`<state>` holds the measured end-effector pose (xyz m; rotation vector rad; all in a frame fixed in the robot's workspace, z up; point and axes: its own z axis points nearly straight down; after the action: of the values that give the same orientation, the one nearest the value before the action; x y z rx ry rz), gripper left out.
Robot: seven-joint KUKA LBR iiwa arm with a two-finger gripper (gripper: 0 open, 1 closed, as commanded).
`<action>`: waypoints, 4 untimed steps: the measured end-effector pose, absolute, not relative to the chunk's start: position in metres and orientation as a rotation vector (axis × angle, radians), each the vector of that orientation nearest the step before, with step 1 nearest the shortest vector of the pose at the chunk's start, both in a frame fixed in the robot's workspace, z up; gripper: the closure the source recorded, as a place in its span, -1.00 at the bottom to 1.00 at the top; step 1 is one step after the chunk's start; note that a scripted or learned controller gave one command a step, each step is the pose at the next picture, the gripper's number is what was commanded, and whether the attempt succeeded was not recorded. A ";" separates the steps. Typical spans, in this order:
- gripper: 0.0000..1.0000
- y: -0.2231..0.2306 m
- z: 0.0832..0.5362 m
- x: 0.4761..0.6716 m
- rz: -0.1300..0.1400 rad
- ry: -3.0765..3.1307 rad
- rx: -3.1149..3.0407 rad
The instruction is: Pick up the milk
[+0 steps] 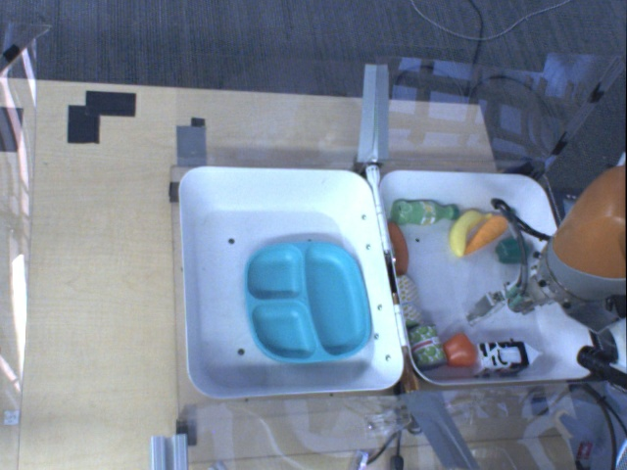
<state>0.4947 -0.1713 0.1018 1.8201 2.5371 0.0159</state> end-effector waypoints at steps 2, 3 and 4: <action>-1.00 -0.206 0.113 0.555 0.004 2.555 1.813; -1.00 -0.172 0.110 0.630 0.005 2.619 1.718; -1.00 -0.175 0.167 0.553 0.004 2.699 1.590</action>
<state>0.5528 -0.1752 0.1669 1.5905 2.6994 0.0039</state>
